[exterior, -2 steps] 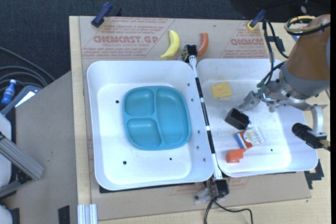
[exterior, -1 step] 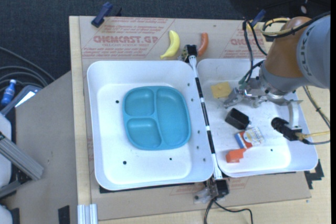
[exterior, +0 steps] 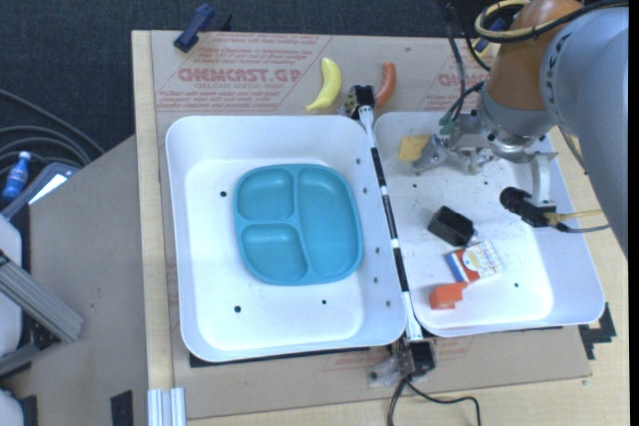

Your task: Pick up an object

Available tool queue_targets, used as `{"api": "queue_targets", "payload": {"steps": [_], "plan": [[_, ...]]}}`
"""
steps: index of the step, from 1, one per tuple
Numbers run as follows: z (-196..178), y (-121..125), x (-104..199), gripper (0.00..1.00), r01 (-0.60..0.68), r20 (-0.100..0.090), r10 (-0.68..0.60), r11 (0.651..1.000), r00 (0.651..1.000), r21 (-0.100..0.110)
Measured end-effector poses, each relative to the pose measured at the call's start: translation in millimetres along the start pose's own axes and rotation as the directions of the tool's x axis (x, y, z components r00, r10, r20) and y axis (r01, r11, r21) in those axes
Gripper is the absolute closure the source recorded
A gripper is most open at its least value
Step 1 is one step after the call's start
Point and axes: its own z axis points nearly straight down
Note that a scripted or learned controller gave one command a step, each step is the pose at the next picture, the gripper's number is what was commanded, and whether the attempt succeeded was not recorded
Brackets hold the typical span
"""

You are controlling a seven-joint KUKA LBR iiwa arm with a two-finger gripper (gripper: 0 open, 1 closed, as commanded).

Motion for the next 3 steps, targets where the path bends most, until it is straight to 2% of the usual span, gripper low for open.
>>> {"api": "queue_targets", "payload": {"steps": [1, 2, 3], "plan": [[0, 20, -13, 0.0, 0.001, 0.0, -0.001, 1.0, 1.0, 0.004], [0, 19, 5, 0.0, 0.0, -0.001, 0.0, 1.0, 1.0, 0.007], [1, -47, 17, 0.0, -0.002, -0.001, 0.002, 1.0, 1.0, 0.003]]}}
